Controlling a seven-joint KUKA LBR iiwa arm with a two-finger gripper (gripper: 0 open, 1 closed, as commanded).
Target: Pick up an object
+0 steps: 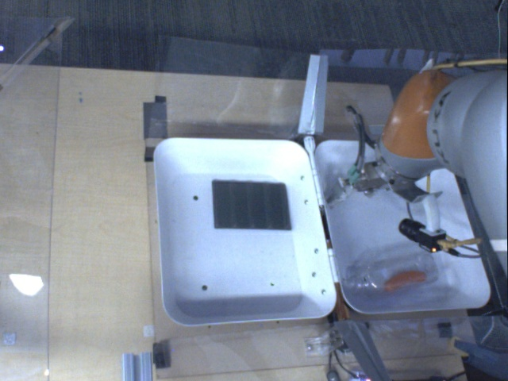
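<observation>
Clear plastic bottle (394, 275) with orange inside lay flat in right bin (476, 296), reachable; gripper (361, 177) hovered apart, finger state unclear.

A robot lab; wooden bench (79, 213), white bins (171, 236), carpet floor (198, 6).

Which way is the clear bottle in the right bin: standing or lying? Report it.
Lying. The clear bottle rests lengthwise on the right bin's floor near its front wall, something orange showing inside.
</observation>
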